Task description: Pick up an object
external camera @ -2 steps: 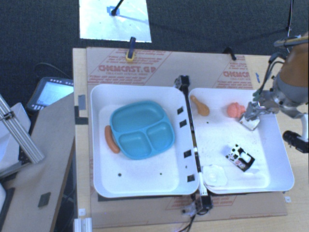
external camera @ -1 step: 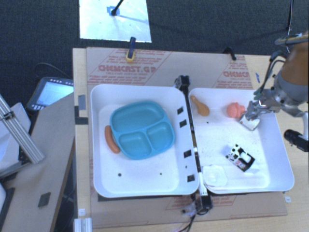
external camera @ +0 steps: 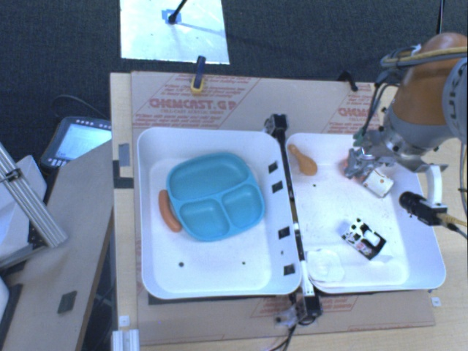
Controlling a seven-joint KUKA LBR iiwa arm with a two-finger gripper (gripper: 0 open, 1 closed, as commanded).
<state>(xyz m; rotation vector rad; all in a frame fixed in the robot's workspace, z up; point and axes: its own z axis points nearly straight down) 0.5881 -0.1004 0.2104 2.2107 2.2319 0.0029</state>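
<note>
Drumstick [external camera: 302,160], long axis diagonal, upper-left to lower-right

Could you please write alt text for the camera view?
The gripper is low in the right bin, near a chicken drumstick and a black-and-white object. The left bin holds a blue divided plate and a sausage.

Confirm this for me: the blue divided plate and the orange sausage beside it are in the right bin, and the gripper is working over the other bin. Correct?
Not quite. The camera view shows the blue divided plate and the orange sausage lying in the left bin, not the right. The gripper is indeed over the other one, the right bin.
</note>
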